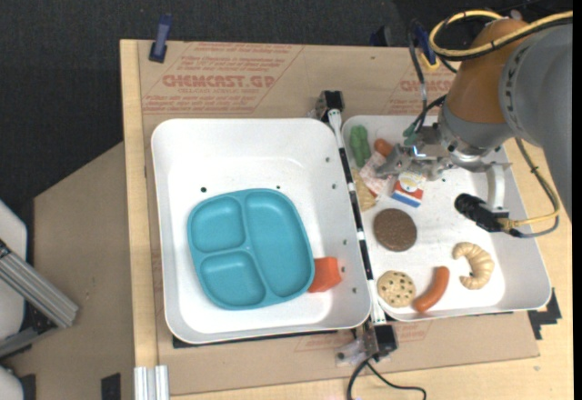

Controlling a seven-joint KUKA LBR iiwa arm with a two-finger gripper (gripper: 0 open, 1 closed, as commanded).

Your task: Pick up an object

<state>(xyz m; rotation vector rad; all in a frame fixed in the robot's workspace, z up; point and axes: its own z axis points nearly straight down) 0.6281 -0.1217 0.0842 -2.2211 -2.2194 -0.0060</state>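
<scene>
Pincer [416,160] down at right bin's [523,253] far corner by the divider, approach step, can't tell if apart or together; next, probably clamp the striped packet [409,195], lift.

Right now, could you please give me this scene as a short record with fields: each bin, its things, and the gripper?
left bin: teal plate; orange piece at the plate's right edge
right bin, far side: green piece, carton
right bin, middle: patty
right bin, near side: cookie, sausage, croissant
gripper: over the right bin's far side, just beyond the carton
held thing: cannot tell
</scene>
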